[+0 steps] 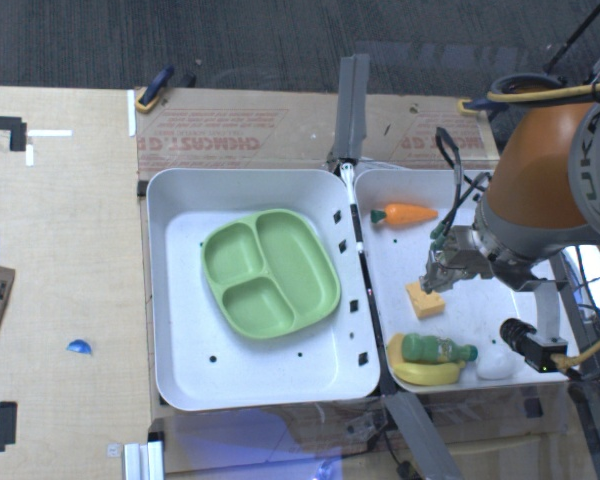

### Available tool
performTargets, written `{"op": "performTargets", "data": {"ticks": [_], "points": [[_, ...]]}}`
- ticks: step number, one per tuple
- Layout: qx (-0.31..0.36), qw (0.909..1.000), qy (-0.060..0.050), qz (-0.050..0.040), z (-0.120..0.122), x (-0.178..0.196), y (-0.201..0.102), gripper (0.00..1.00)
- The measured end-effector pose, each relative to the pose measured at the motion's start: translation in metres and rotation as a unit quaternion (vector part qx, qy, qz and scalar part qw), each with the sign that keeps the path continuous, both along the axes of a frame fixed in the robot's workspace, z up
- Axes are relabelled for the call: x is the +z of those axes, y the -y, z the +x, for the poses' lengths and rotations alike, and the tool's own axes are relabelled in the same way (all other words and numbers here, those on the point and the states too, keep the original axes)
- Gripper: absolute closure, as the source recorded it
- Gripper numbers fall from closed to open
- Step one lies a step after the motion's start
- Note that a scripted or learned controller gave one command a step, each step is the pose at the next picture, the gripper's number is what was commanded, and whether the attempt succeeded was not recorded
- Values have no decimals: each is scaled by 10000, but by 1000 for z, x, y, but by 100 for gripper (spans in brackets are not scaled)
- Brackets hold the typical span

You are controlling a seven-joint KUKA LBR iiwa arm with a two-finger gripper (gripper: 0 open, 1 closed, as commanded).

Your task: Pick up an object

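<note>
The right bin (392,258) holds an orange carrot (406,215) at its far end and a yellow cheese wedge (426,301) in the middle. Near its front edge a green bottle (435,349) lies on a yellow banana (423,372), with a white object (497,366) to their right. My gripper (437,274) hangs just above the cheese wedge, its fingertips close to the wedge's top edge. The arm with its orange band (540,168) reaches in from the right.
The left bin (170,268) holds a green three-compartment plate (270,272). A grey divider bar (352,108) runs between the bins at the back. Cardboard lies behind the bins; a small blue item (78,347) sits on the wooden bench at left.
</note>
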State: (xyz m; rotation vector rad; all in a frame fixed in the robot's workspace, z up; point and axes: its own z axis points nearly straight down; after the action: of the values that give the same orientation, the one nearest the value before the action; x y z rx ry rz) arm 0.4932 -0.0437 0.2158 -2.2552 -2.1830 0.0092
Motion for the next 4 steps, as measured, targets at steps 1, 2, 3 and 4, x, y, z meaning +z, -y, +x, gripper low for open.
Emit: {"op": "performTargets", "data": {"ticks": [1,2,3,4], "points": [[0,10000,-1,0,0,0,0,0],[789,9969,2,8,70,-98,64,0],[708,9975,1,15,49,-127,55,0],[721,9974,3,17,12,-117,109,0]]}}
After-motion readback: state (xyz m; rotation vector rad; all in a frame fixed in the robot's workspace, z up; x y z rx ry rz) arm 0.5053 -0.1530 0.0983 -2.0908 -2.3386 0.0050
